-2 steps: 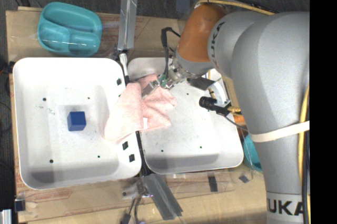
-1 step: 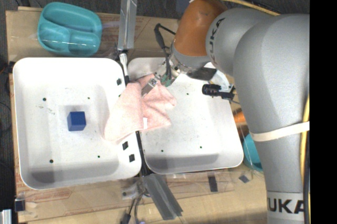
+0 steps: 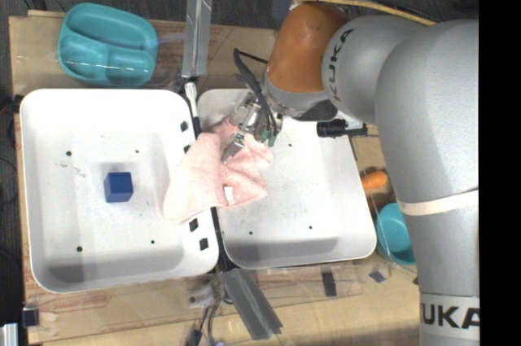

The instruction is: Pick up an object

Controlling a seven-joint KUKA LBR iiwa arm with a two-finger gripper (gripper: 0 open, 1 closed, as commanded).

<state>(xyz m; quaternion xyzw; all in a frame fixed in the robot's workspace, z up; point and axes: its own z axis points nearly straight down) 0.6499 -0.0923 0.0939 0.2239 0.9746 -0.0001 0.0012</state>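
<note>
- Nearest the camera is the arm [image 3: 423, 141] itself, its grey bulk and orange band rising over the right-hand bin [image 3: 326, 238] and hiding much of that bin's far side.
- The gripper [image 3: 244, 133] hangs low at the arm's tip, pointing down and toward the left bin [image 3: 49, 173]; its metal fingers [image 3: 236, 145] appear pinched together on the top fold of a pink cloth [image 3: 216, 177].
- The cloth seems bunched up toward the fingertips and spreads away below and to the left of the gripper, draped over the rims where the two bins meet, part in each bin.
- Well to the gripper's left, a small blue cube [image 3: 119, 186] sits alone on the floor of the left bin, untouched.
- Beyond the gripper, up and to its left, a teal tray [image 3: 107, 43] lies on the bench [image 3: 24, 35] outside the bins.
- Progress, as I judge it: the grasp looks made, with cloth between the fingers, but most of the cloth lies on the bins, so the lift is not yet done.
- What is left is to raise the cloth clear of both rims; a thin pinch on loose fabric could slip.
</note>
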